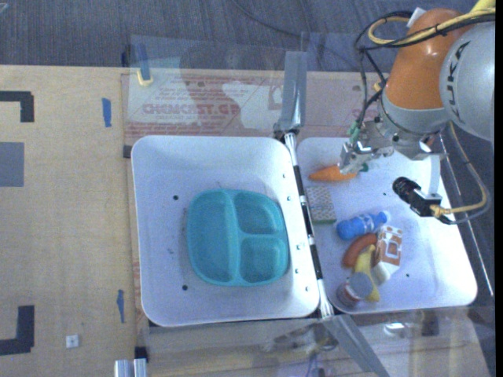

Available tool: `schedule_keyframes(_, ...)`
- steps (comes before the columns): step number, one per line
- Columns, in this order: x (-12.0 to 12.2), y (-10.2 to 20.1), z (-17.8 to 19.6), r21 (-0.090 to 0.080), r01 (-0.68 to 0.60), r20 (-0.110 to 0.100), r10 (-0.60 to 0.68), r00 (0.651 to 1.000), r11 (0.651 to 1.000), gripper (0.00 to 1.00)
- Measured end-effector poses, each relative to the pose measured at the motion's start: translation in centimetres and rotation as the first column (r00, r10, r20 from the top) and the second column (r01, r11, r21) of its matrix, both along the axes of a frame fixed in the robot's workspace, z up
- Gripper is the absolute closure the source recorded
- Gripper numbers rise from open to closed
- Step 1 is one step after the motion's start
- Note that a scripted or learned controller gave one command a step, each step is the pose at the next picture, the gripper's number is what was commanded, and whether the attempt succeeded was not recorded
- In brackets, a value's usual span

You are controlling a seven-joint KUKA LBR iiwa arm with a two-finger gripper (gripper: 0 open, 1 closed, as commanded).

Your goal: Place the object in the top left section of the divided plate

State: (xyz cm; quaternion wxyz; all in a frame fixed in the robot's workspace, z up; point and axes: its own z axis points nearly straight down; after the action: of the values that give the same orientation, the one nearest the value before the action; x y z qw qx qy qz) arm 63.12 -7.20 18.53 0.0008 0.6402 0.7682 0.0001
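Note:
A teal divided plate (236, 236) lies in the left bin (157, 163), with one long section on its left and two smaller ones on its right. An orange carrot (330, 174) lies in the right bin (456, 281) near the upper left corner. My gripper (354, 162) hangs right at the carrot's thick right end, reaching down from the orange-banded wrist (416, 69). From this angle the gripper's tip overlaps the carrot, and I cannot make out whether it holds it.
Below the carrot, the right bin holds a grey mesh pad (321, 203), a blue bottle (361, 225), a reddish sausage (357, 249), a small carton (388, 247), a yellow piece (363, 264) and a can (355, 289). A black cable plug (415, 195) dangles beside the arm.

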Motion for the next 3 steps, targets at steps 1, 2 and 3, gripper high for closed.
schedule_keyframes(1, -6.6, 8.4, 0.0, 0.001, -0.017, -0.001, 0.017, 1.0, 1.0, 1.0)
schedule_keyframes(2, -11.5, 9.4, 3.4, 0.002, -0.28, -0.002, 0.28, 0.96, 0.96, 1.0)
schedule_keyframes(3, -7.0, 15.8, 0.0, 0.001, -0.221, 0.001, 0.221, 0.975, 0.975, 1.0)
